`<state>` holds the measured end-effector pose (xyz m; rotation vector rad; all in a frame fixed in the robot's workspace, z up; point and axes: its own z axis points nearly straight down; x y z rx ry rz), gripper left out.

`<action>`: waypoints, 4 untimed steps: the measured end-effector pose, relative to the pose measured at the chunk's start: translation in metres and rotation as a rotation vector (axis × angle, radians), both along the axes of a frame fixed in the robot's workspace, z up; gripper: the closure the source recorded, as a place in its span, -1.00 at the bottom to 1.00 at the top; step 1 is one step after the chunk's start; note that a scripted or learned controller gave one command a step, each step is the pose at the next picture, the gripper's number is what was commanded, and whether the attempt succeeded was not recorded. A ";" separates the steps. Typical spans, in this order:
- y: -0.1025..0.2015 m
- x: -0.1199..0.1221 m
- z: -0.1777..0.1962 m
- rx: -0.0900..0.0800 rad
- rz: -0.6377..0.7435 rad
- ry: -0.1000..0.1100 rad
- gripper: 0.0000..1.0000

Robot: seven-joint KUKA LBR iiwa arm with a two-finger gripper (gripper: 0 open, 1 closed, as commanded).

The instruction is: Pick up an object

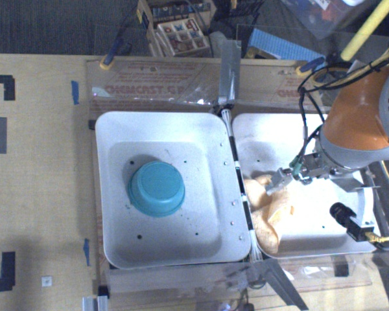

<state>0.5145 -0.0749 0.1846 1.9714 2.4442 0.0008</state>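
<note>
Right now I see the gripper (280, 177) low in the frame's right bin (272, 129), jaw state unclear, beside the tan object (272, 214); I'd centre over it first.

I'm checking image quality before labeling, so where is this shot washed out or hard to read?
Camera view: glare bleaches the right bin floor, so the tan object blends into it; the gripper looks soft; the left bin is evenly lit, the blue bowl crisp with a faint shadow.

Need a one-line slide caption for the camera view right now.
Arm's end effector reaches over a tan cloth in the right bin; a blue bowl sits in the left bin.
</note>
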 end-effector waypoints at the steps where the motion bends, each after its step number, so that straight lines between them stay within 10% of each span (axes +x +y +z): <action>1: -0.034 0.031 -0.094 -0.001 0.006 -0.012 -1.00; 2: -0.034 0.031 -0.084 0.001 0.003 -0.015 1.00; 3: -0.034 0.031 -0.084 0.001 0.003 -0.014 -1.00; 4: -0.036 0.032 -0.074 0.000 0.000 -0.017 1.00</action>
